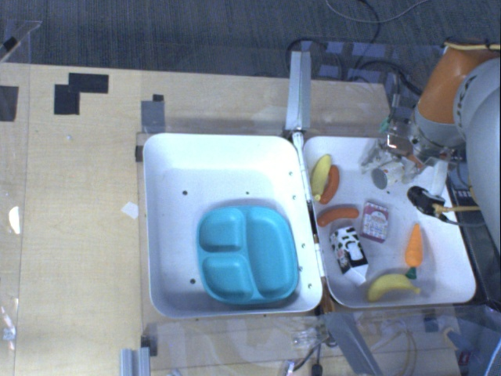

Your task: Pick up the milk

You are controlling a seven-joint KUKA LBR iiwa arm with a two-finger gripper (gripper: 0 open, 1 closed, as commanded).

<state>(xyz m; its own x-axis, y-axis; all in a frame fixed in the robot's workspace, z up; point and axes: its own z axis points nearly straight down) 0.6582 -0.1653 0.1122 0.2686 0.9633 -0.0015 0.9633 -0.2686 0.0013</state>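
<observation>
1. The milk [348, 248] lies in the right bin [462, 284], near its left wall, between a sausage [337, 214] and a banana [393, 286].
2. The tool [394, 161] hovers over the bin's far part, well apart from the milk; whether it is apart or together, I cannot tell.

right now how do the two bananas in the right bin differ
The upper banana lies near the bin's far left corner, running roughly top to bottom, pressed against a sausage. The lower banana lies near the front wall, running roughly left to right, just below the carrot and to the right of the milk. The upper one looks paler and stubbier, the lower one more curved. Both are yellow and lie flat in the right bin.
</observation>
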